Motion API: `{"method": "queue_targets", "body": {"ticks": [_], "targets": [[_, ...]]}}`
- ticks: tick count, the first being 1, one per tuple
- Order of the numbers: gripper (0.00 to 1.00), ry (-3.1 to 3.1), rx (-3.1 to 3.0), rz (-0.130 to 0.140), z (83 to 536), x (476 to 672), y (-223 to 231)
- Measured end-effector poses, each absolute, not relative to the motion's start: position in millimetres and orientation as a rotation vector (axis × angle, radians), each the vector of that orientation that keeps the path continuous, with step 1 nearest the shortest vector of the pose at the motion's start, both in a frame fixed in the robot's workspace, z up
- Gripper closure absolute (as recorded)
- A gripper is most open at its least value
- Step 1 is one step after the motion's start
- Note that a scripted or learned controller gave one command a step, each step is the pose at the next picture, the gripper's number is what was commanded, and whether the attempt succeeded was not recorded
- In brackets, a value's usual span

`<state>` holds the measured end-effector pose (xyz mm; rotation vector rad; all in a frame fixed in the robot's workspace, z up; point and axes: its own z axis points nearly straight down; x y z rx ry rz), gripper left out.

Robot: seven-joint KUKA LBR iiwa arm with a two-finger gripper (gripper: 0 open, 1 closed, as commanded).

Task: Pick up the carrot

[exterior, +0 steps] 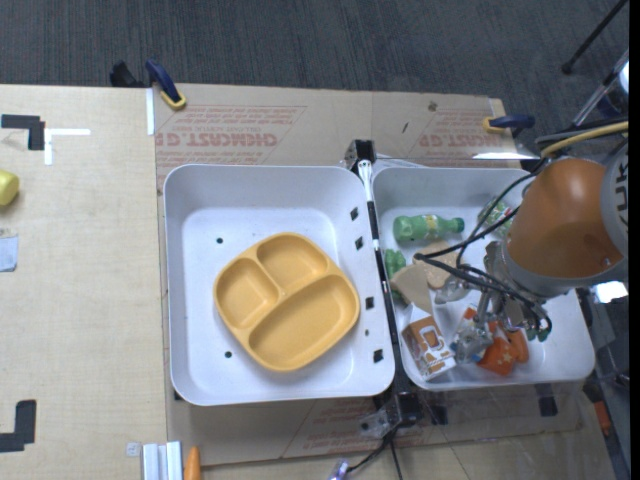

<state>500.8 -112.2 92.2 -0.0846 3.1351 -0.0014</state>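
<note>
Arm: I see it (565, 218) coming in from the right, its orange band over the right bin, wrist pointing down into the bin's near half.
Gripper: it (478, 336) sits low among the clutter at the bin's front; cables and the wrist block my line of sight, so I cannot tell how it is set or whether anything is in it.
Carrot: I take the orange-red piece (503, 353) at the front of the right bin to be it; it lies just beside the gripper, on its right, partly hidden by the gripper's metal parts. I cannot tell if the two touch.
Right bin: white (560, 366), crowded. A green bottle (428, 228) lies on its side near the back. A small orange-and-white carton (428, 348) lies near the front left, just left of the gripper. A tan piece (412, 284) sits between the bottle and the carton.
Left bin: white (200, 298), holding a yellow plate (287, 300) with three compartments, set at a tilt near the middle.
Bench: cardboard (260, 133) under both bins, blue clamps (165, 83) at its far edge. A yellow object (7, 188) lies at the far left, well apart from the bins.
</note>
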Motion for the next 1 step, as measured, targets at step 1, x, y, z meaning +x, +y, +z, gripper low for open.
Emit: {"method": "queue_targets", "body": {"ticks": [1], "targets": [[0.0,3.119,0.318,-0.003,92.8,488.6,-93.3]]}}
